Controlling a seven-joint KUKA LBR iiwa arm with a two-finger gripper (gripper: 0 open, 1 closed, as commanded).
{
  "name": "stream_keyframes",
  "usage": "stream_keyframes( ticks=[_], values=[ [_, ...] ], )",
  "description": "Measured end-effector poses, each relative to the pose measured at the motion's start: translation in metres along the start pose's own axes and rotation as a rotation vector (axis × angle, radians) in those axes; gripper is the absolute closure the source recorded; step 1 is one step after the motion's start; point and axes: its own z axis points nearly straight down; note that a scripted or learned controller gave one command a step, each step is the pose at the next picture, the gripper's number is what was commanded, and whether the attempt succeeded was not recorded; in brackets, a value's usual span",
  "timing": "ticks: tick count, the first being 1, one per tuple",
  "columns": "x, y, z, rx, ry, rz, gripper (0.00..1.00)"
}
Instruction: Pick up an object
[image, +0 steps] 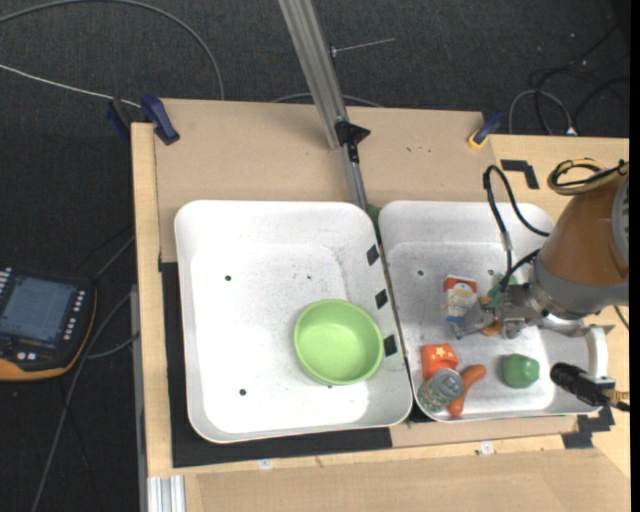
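Down at the right bin's front edge lie can, carrot and green ball, while the gripper hovers just behind them beside a small carton, grip unreadable—approach stage, needing a descent onto one target.

Two white bins. One green bowl at lower centre. Lower right: one white carton, one orange block, one green ball, one carrot, one can.
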Motion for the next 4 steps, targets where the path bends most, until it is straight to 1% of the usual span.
stream_keyframes(
  ticks=[1, 2, 3, 4],
  values=[
    [0.000, 0.001, -0.011, -0.003, 0.000, 0.000, 1.00],
    [0.003, -0.005, -0.071, -0.007, -0.002, 0.000, 1.00],
    [0.009, -0.012, -0.121, -0.007, -0.001, 0.000, 1.00],
    [0.009, -0.011, -0.173, -0.007, -0.001, 0.000, 1.00]
  ],
)
